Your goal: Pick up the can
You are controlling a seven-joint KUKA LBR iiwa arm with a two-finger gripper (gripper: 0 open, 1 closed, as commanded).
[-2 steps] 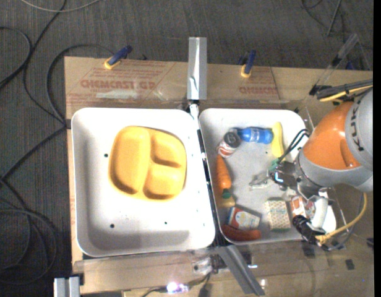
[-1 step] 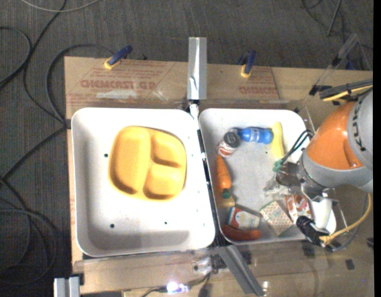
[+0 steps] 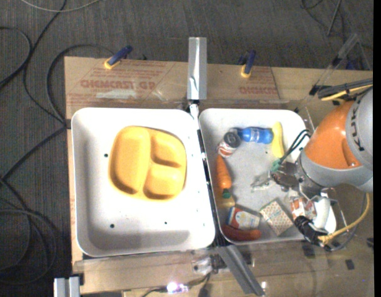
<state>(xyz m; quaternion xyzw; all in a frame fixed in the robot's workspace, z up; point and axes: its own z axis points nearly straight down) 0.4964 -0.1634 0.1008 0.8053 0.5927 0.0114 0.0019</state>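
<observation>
Can (image 3: 229, 145): small, cylindrical, red-and-white label, dark top end turned toward the camera. It lies in the right bin (image 3: 247, 114), in the far left part, close to the wall shared with the left bin. It rests tilted on the bin floor. A blue bottle (image 3: 253, 135) lies just beside it to the right; an orange carrot (image 3: 223, 174) lies just below it. Nothing grips it.

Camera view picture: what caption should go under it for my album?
Robot gripper hovers in the right bin of toys, near the can; a yellow tray sits in the left bin.
</observation>
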